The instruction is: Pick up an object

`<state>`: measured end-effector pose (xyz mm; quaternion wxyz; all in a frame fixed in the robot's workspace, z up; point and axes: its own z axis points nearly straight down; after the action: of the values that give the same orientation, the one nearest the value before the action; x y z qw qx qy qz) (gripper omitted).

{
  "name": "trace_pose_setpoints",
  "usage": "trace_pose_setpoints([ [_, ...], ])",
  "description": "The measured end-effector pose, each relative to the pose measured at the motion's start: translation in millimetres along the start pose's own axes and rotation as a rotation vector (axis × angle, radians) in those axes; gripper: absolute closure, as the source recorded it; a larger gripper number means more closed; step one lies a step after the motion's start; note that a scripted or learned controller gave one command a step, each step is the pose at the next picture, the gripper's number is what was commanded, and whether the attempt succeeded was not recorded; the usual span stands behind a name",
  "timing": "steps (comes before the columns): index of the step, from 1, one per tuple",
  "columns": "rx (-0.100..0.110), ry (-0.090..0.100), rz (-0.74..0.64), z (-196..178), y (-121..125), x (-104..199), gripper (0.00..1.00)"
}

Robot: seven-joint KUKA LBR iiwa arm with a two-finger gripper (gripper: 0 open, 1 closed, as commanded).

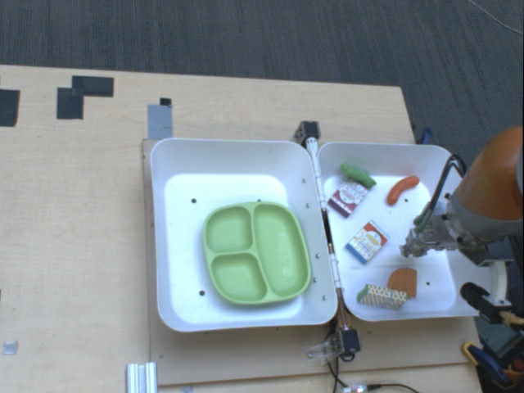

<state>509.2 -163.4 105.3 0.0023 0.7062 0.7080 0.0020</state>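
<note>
In the left bin [164, 219] a green tray [257, 252] lies at the centre, untouched. In the right bin [446, 158], going rightward: a red-and-white packet [347, 197] and a green pod [357, 173] near the far edge, a small carton [367, 241] mid-floor, a wafer block [382, 296] and an orange piece [402, 282] at the near edge, a red sausage [402, 189] toward the far right corner. The gripper [416, 244] hovers above the orange piece; whether it grasps anything cannot be told. Advisable: descend squarely over one item, well off the wall. The arm enters from the right edge, wrist angled down.
</note>
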Motion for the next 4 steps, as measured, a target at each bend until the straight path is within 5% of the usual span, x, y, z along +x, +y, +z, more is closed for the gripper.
trace_pose_setpoints([
  [1,0.0,0.0,-0.001,0,0,0,0.0],
  [2,-0.004,-0.001,-0.001,18,-20,65,0.0],
  [3,-0.009,-0.002,-0.001,7,-18,65,1.0],
  [4,-0.009,-0.002,-0.001,7,-18,65,0.0],
])
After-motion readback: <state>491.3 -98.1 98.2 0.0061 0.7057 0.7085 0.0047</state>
